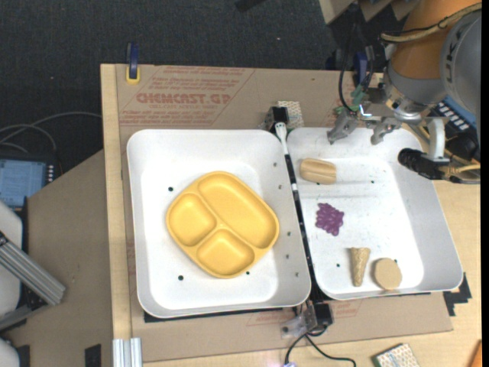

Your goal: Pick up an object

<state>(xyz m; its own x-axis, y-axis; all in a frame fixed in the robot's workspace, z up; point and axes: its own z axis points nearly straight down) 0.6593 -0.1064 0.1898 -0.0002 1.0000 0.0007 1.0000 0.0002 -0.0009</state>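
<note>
The arm (451, 29) above the hand (359, 131) gets chopped by the top and right edges. Well left of the hand, a blue box (21, 182) is half cut off, and the bench (191, 90) print is too faint to read fully.

Robotics lab, test bench (191, 90), paired white bins (145, 205), loose cables (46, 128)

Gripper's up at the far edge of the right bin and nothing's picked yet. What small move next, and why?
Probably bring the gripper toward the camera and down over the bread roll. Its fingers are open with nothing between them, it hangs over the far rim of the right bin, and the roll is the nearest item, lying apart from the grapes.
</note>
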